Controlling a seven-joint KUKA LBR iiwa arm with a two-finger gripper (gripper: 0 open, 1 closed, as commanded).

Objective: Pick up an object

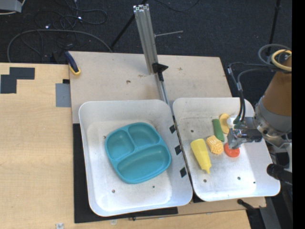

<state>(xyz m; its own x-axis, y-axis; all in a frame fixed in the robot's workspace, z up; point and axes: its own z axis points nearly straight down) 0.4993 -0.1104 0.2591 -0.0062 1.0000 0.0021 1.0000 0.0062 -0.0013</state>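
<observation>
overhead, two white bins (95,128) sit on a wooden bench (33,128); fingers (233,140) state unclear.

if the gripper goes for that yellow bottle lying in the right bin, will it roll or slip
The yellow bottle lies on its side, so a nudge would probably roll it. Its smooth tapered body looks apt to slip from a pinch. It seems light, likely hollow plastic.

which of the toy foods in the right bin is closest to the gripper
The red piece, right under the gripper. The corn, yellow bottle and green piece lie farther left.
</observation>
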